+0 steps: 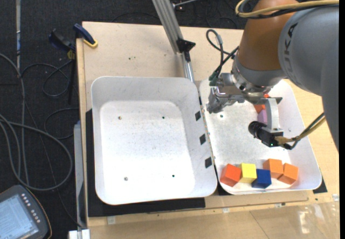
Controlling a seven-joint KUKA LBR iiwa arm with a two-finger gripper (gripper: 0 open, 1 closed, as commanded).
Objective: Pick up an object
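The small blocks, an orange cube [232, 174], yellow cube [248, 170], blue cube [262, 178] and two more orange ones, cluster at the right bin's [307, 149] near edge, likely light, rigid, best pinched across flat faces, while the gripper [253, 104] hovers farther back, jaw state impossible to tell.

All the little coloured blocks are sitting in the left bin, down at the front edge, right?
Not quite. The coloured blocks do sit along the front edge, but in the right bin, not the left bin. The camera view shows orange, yellow and blue ones bunched there, with the arm reaching over that same bin.
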